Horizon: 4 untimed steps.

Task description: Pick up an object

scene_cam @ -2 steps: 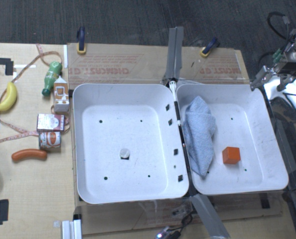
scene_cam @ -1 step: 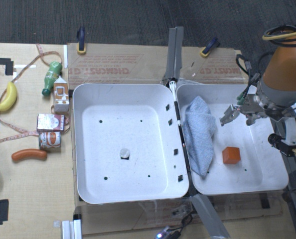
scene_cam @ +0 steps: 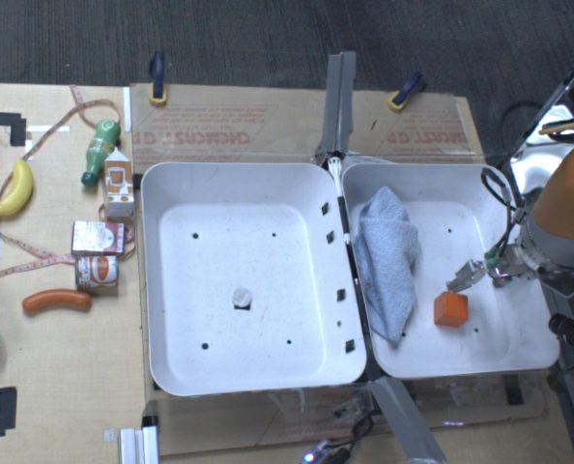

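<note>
Toward seven o'clock of the pincer (scene_cam: 464, 276), just beside it in the right bin (scene_cam: 519, 358): orange block (scene_cam: 450, 309), grey cloth (scene_cam: 387, 259) at its nine o'clock; pincer's open-or-closed state impossible to tell.

"CHEMCAST" upside down on cardboard (scene_cam: 268, 124)

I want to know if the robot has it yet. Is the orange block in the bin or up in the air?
In the bin. The orange block sits on the right bin floor, just below the pincer.
</note>
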### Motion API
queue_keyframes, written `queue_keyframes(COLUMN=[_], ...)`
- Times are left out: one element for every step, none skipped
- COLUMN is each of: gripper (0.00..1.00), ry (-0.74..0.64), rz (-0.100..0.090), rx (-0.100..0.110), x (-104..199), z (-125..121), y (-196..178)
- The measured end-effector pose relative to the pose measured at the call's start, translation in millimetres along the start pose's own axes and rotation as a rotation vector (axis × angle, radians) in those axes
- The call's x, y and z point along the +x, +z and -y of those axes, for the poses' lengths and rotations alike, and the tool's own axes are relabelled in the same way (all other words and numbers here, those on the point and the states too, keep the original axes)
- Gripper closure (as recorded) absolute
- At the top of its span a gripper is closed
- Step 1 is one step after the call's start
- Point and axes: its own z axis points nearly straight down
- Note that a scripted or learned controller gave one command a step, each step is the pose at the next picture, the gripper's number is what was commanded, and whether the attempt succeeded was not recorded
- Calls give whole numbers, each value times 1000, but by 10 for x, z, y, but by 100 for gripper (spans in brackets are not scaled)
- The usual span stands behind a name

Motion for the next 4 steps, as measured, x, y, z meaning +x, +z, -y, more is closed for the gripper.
queue_keyframes(gripper=[0, 0, 100, 100], ry=[-91, -208, -203, 88], rz=[1, 1, 1, 2], rx=[-1, 0, -1, -1], x=[305, 707, 697, 1365], z=[310, 365, 359, 269], y=[-2, 2, -87, -996])
